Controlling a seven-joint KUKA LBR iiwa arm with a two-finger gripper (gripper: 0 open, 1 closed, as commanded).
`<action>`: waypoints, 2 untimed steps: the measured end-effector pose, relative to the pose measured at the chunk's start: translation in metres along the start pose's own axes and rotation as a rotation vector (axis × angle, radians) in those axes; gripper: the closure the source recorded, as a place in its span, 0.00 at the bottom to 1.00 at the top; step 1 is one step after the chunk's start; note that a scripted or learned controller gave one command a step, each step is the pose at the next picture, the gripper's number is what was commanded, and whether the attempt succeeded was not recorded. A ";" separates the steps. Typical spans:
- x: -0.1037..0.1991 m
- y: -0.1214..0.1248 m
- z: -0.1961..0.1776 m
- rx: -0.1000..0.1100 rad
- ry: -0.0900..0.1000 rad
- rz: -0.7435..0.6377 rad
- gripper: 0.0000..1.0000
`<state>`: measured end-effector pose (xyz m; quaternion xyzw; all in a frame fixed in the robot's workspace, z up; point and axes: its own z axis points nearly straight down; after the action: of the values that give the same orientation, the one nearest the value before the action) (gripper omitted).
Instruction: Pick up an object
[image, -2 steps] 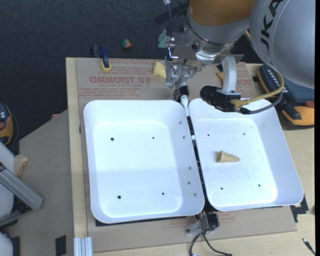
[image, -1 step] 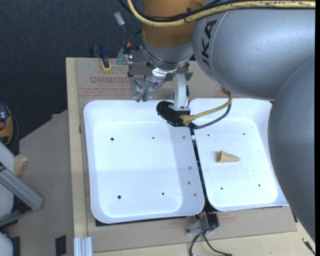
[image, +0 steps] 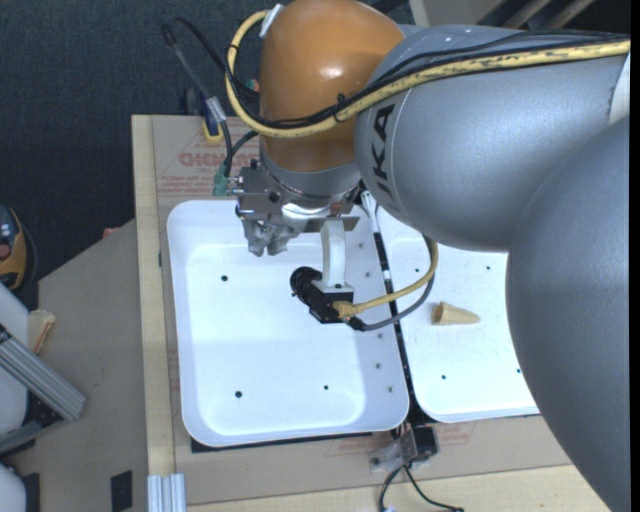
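Crowding left bin (image: 200, 330), arm (image: 500, 150).

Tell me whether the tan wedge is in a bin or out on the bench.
In. The tan wedge lies on the white floor of the right bin, near its left wall.

You see two shallow white plastic bins side by side: the left bin (image: 200, 300) and the right bin (image: 470, 395), their edges touching. Both sit on the tan wooden table (image: 155, 150), which carries red printed lettering near its far left corner. At the table's left edge stands a silver aluminium rail (image: 40, 375), tilted, over the dark grey floor (image: 70, 100).
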<state>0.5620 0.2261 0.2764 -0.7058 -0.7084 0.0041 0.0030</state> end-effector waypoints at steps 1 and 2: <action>-0.002 -0.035 0.007 -0.004 0.001 0.003 1.00; -0.001 -0.086 0.044 0.000 -0.001 0.004 1.00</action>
<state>0.4758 0.2243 0.2336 -0.7071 -0.7071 0.0043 0.0027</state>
